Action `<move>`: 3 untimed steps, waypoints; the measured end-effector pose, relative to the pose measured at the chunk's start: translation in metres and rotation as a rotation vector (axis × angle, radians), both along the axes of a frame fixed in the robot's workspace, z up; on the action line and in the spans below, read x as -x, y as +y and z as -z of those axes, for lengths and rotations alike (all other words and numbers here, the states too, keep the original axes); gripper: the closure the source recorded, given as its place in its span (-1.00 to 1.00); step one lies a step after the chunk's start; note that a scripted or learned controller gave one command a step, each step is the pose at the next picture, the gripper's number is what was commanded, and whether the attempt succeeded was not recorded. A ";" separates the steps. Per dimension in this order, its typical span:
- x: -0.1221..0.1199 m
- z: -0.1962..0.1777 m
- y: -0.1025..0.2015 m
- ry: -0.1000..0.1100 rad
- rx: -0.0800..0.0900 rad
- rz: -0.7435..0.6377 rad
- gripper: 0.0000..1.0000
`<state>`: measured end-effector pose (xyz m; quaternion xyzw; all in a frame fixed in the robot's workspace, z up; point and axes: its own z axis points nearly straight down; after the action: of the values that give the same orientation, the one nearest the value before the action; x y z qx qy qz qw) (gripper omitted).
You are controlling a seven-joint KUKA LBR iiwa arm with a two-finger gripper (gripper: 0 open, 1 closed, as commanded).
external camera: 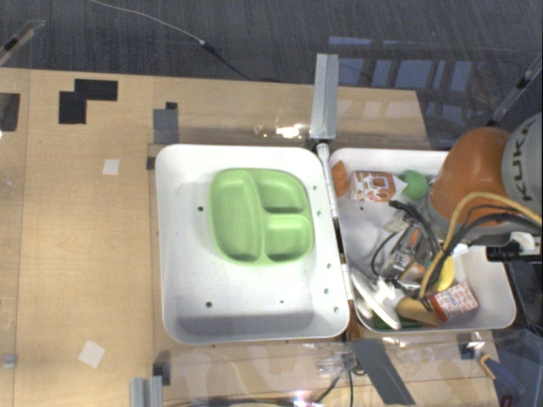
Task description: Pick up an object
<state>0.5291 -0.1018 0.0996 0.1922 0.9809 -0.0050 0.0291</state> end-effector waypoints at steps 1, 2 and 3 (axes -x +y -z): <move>-0.001 -0.012 0.002 0.002 -0.003 -0.006 1.00; -0.050 -0.089 0.037 0.038 -0.025 0.134 1.00; -0.100 -0.151 -0.018 0.046 -0.015 -0.130 1.00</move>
<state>0.6295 -0.1202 0.2509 0.1280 0.9918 -0.0001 0.0055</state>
